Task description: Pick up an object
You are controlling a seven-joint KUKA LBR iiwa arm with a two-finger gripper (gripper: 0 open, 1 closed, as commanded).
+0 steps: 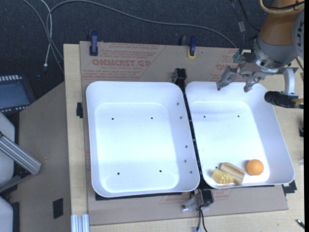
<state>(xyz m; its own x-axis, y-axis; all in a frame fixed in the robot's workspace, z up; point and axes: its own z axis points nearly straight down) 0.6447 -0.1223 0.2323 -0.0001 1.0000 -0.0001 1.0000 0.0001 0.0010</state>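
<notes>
gripper (236, 84) hangs over far edge of right bin (270, 129), fingers spread apart w/ nothing btwn them. orange ball (255, 167) sits in near right corner of that bin; tan block (232, 170) just left of it, and yellow ridged piece (222, 177) touching the block's near-left side. all three well apart from gripper. left bin (96, 129) beside it.

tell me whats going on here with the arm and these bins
The arm's gripper hangs open over the far edge of the right bin, holding nothing. An orange ball, a tan block and a yellow piece lie at that bin's near edge, untouched. No pick has happened yet.
</notes>
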